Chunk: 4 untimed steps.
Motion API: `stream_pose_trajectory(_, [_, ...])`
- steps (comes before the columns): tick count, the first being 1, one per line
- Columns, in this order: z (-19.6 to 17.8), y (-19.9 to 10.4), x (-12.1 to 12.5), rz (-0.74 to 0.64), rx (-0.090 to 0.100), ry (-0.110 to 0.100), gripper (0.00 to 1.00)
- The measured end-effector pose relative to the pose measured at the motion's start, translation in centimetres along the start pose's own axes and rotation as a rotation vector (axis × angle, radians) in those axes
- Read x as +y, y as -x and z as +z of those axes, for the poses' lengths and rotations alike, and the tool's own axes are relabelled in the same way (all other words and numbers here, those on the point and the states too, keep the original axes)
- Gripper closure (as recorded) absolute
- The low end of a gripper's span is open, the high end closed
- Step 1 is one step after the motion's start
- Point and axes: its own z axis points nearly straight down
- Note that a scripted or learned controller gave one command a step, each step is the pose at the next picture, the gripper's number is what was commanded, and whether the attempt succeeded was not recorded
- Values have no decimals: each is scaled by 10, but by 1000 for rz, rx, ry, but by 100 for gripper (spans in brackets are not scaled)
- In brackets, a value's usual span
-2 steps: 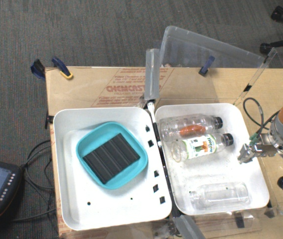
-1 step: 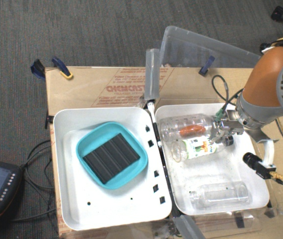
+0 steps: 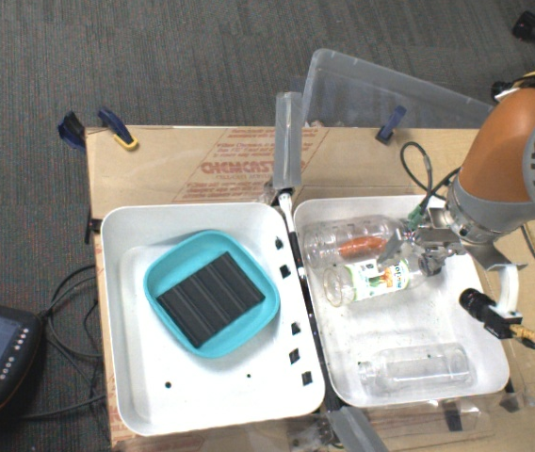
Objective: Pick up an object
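Though I cannot tell how its fingers stand, the gripper (image 3: 420, 250) hangs just above the labelled bottle (image 3: 369, 280).

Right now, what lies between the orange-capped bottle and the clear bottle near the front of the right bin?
In the camera view, the green-labelled bottle, then bare bin floor.

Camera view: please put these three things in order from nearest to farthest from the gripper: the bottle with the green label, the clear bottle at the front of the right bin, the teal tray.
From the gripper:
1. Bottle with the green label, right bin, just beside the gripper.
2. Clear bottle, front of the right bin.
3. Teal tray, in the left bin.
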Motion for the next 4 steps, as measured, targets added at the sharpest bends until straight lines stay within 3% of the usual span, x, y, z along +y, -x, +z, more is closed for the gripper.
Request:
stream_pose_trajectory(1, [58, 5, 14, -103, 0, 2, 0])
stream_pose_trajectory(2, [114, 24, 66, -167, 4, -37, 0])
stream_pose_trajectory(3, [111, 46, 3, -312, -1, 4, 0])
stream_pose_trajectory(4, [4, 38, -8, -456, -1, 4, 0])
